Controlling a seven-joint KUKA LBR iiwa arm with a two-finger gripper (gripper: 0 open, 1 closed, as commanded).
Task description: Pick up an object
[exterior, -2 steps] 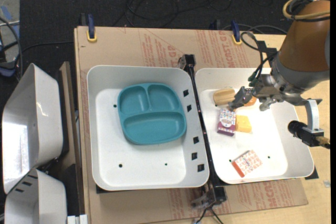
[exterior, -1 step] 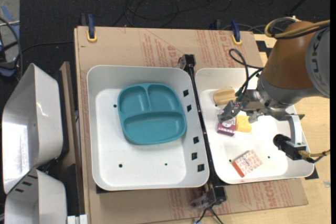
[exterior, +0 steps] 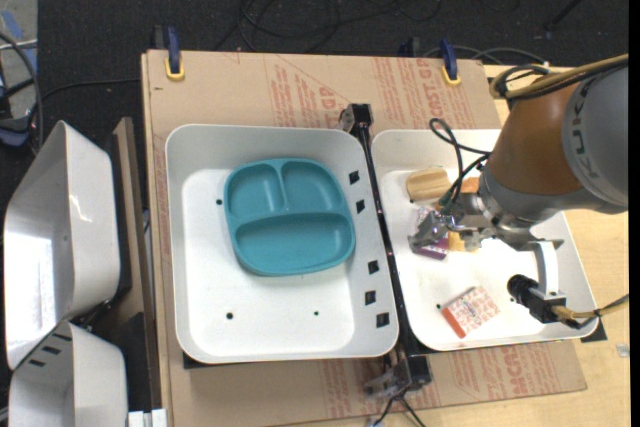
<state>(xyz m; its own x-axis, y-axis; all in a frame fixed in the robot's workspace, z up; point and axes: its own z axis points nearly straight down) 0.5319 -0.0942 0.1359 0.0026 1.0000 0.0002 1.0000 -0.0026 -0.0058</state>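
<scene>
Cardboard sheet (exterior: pixel 300 85) under both bins (exterior: pixel 190 215); dark cabled floor (exterior: pixel 300 5) behind.

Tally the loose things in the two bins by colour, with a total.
Teal: 1, the divided plate in the left bin
Tan: 1, the block in the right bin
Red and white: 1, the packet
Purple: 1, the small item by the gripper
Total: 4

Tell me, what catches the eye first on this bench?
A teal divided plate lies in the left bin. Over the right bin, the grey and orange arm reaches down, its pincer at a small purple item, between a tan block and a red-and-white packet.
</scene>
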